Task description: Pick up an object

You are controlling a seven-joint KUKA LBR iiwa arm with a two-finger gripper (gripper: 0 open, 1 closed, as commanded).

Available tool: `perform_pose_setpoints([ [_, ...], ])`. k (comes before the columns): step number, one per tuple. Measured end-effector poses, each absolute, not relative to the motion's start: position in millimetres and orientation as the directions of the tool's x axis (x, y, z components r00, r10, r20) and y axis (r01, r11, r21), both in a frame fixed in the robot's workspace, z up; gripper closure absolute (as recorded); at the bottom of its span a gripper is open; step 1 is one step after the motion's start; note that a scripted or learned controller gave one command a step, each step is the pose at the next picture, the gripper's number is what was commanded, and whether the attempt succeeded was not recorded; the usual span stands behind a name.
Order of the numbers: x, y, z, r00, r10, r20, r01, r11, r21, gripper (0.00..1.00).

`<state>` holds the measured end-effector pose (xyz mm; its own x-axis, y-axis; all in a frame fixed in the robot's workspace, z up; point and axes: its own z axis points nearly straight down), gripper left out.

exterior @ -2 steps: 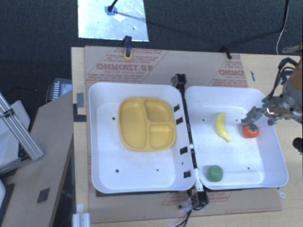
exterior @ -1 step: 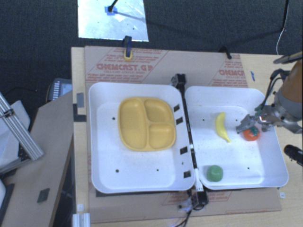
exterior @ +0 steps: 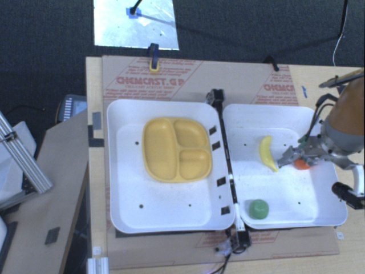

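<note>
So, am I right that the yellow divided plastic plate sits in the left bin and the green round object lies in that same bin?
Not quite: the camera view shows the green round object in the right white bin; the yellow divided plastic plate is indeed in the left white bin.

A dark carpeted floor surrounds the wooden bench. Past the bench's far edge a shiny metal sheet lies on the floor, with a thin black cable running across the carpet beside it. A printed cardboard sheet covers the bench top. An aluminium frame rail slants off the bench's left edge.
</note>
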<state>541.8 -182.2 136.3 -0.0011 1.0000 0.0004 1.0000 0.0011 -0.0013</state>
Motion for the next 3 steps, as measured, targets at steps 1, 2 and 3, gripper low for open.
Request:
perform_pose_setpoints([
  [1, 541.4, -182, 84, -0.001, 1.000, 0.001, 1.000, 0.001, -0.003, 0.00],
  [2, 543.3, -182, 98, 0.000, 1.000, -0.001, 1.000, 0.000, 0.003, 1.00],
  [3, 550.8, -186, 160, -0.004, 1.000, -0.003, 1.000, 0.004, 0.008, 1.00],
])
